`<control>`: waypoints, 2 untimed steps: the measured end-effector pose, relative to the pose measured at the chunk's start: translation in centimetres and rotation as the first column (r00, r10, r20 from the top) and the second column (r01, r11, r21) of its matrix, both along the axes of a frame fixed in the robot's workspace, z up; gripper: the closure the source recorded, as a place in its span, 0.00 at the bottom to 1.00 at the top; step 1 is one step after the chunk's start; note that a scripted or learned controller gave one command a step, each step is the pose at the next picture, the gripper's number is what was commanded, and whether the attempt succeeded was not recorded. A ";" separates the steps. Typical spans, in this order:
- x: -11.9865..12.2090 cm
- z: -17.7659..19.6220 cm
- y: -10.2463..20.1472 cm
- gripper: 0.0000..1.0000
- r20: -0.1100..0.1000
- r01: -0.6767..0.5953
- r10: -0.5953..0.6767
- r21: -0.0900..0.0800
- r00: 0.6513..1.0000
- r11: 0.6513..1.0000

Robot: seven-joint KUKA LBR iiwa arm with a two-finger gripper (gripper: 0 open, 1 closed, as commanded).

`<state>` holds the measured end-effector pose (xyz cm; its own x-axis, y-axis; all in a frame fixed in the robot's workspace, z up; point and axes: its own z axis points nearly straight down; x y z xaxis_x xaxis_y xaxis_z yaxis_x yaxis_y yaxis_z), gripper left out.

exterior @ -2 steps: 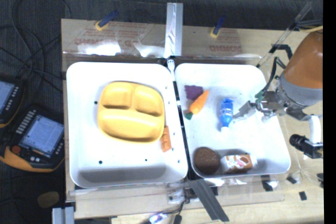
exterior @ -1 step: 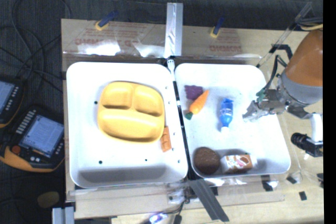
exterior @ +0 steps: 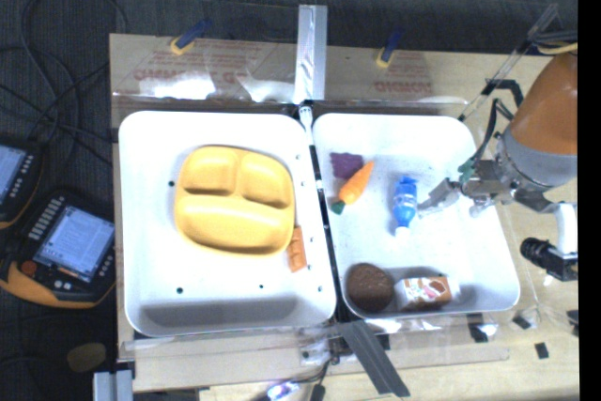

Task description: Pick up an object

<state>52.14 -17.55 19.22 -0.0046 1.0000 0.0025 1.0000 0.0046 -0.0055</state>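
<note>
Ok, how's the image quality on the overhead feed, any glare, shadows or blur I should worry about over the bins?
Camera view: lighting is even; the white right bin and left bin are bright but not blown out. Soft shadow falls under the yellow tray. The plastic sheet behind the bins shows glare. The end effector near the blue bottle looks soft; small objects lack detail.

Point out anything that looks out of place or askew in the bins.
One oddity: a small orange piece is wedged at the left bin's right wall, beside the yellow tray. The tray sits slightly askew. Nothing looks spilled.
</note>
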 end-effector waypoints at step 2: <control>10.5 -9.2 -0.5 1.00 0.009 -0.291 0.291 -0.010 0.957 0.957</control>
<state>62.62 -18.06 9.98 -0.2957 0.9552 -0.0077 0.9553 0.2958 0.0032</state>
